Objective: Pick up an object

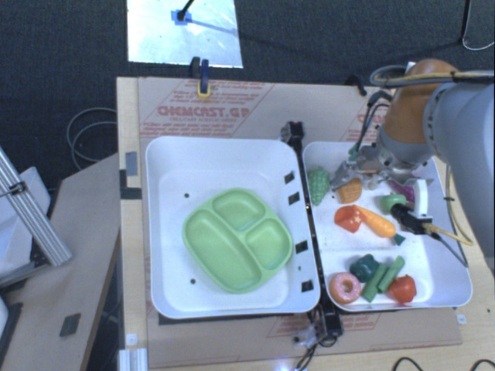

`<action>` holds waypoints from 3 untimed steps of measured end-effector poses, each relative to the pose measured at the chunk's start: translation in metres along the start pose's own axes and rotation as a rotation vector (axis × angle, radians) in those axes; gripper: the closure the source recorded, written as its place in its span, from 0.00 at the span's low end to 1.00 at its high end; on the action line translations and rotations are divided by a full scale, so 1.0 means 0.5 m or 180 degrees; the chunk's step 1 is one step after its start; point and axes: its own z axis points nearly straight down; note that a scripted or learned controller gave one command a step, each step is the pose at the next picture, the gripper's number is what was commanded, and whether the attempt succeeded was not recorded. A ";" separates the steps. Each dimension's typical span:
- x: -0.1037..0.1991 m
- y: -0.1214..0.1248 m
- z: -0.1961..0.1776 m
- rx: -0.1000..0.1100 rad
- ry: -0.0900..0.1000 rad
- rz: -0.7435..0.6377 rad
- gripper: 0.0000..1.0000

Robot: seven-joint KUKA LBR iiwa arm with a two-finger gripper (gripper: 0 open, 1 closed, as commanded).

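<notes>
At the near edge of the right-hand white bin [456, 284] lie a pink-iced toy doughnut [344, 287], a dark green plastic broccoli piece [363, 267], a long green plastic pod [384, 278] and a red plastic strawberry-like piece [402, 288], packed close together. Farther back in the same bin are a red plastic pepper [348, 218] touching an orange plastic carrot [377, 222], a small green plastic piece [391, 202], a purple plastic piece [404, 189] and a light green knobbly plastic vegetable [318, 185] by the divider. The gripper [349, 178] is low at the bin's far end, just above a small orange plastic block [349, 192]; whether it is open or closed cannot be told. The left-hand white bin [166, 207] holds a light green three-compartment plastic plate [237, 239]. Both bins rest on the bench [128, 122].
</notes>
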 end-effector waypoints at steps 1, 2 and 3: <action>0.004 0.003 -0.023 -0.0012 0.0012 -0.0003 1.00; -0.001 0.002 -0.153 -0.0016 0.0013 -0.0002 1.00; 0.019 0.005 -0.257 -0.0013 0.0016 -0.0017 1.00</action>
